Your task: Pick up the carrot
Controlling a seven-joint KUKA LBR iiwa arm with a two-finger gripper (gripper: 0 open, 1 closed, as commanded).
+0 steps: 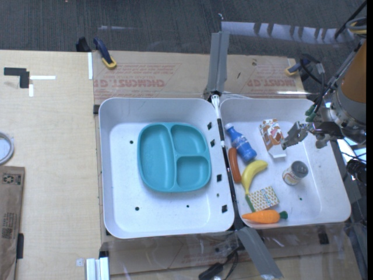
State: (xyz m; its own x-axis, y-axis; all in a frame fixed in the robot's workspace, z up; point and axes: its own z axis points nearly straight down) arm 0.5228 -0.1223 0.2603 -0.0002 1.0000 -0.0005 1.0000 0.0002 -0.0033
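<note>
Carrot [263,217] at right bin's [326,214] front edge, gripper [298,134] well apart.

Teal divided tray [173,157] in left bin [116,174], right bin [326,206] with blue bottle [241,144], banana [253,172], small can [295,172]

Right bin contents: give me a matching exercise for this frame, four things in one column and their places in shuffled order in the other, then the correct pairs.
Things:
1. carrot
2. blue bottle
3. banana
4. small can

Places:
A. near the right bin's middle, between the bottle and the carrot
B. at the bin's near edge, leafy end pointing right
C. by the bin's left wall, toward the far side
D. right of the banana, below the gripper

Pairs: 1-B, 2-C, 3-A, 4-D
</note>
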